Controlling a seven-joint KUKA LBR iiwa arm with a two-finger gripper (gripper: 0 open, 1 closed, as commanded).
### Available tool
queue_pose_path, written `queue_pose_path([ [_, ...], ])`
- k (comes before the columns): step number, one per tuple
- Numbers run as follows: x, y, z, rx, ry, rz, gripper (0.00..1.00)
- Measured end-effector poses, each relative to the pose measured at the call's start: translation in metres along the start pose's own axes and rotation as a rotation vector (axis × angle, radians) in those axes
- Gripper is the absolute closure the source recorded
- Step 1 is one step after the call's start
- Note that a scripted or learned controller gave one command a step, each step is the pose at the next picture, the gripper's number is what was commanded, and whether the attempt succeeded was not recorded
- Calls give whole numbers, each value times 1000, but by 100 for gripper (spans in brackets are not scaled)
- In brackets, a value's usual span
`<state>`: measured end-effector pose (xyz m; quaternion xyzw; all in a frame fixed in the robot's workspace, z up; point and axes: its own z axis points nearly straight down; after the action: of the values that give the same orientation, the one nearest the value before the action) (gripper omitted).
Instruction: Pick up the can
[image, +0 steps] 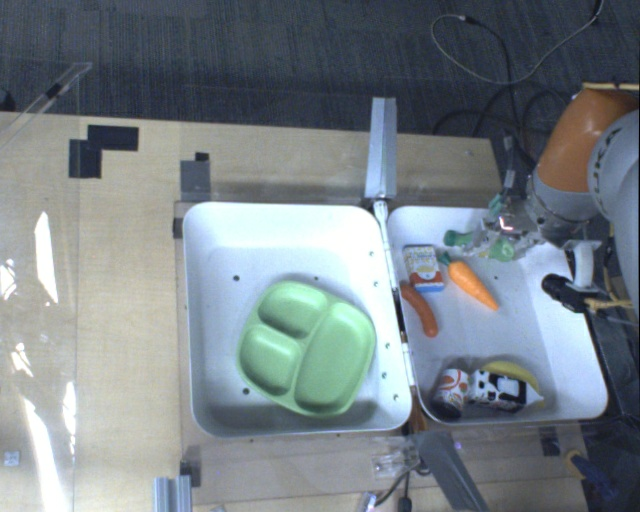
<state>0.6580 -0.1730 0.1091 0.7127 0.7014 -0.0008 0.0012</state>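
Note:
The can (452, 389) lies on its side at the front of the right bin (575, 350). It is white with orange marks, and its dark end points toward the front rim. My gripper (499, 237) hangs low over the bin's back edge, far behind the can and a little to its right. A teal-green thing (461, 240) sits just left of the gripper, and I cannot make out whether the two touch.
A black-and-white object (498, 392) and a banana (517, 374) lie against the can's right side. A carrot (472, 284), a red sausage shape (420, 308) and a small blue-and-white pack (423, 267) lie mid-bin. The left bin (215, 300) holds a green divided tray (308, 347).

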Motion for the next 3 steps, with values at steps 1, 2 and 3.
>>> queue_pose_path([
  [1,9,-3,-104,-10,1,61,100],
  [2,74,-75,19,-11,4,111,100],
  [3,103,-98,-77,-7,3,149,100],
])
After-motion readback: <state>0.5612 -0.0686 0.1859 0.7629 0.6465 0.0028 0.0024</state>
